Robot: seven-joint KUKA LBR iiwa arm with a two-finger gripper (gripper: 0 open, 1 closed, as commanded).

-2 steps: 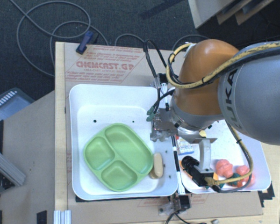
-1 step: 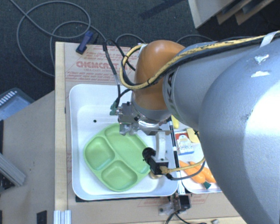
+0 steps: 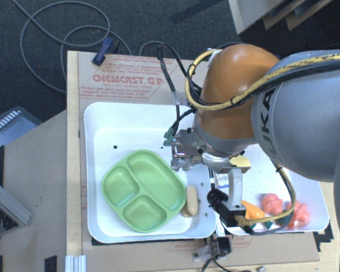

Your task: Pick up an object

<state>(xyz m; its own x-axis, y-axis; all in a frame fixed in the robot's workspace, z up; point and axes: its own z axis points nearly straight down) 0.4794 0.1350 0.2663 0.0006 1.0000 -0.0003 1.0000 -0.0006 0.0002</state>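
Saw the gripper low over the right side of the left bin, close to the wall shared with the right bin, under the arm's orange band. Could not tell whether it was clenched or released. Found a tan oblong piece just below it in the picture, lying in the left bin just beside the right rim of a green divided plate. Noted the plate lying flat across the near half of that bin. Spotted in the right bin an orange piece, a pink lump next to it and a second pink lump farther right. Read red print on the brown board beyond the bins.
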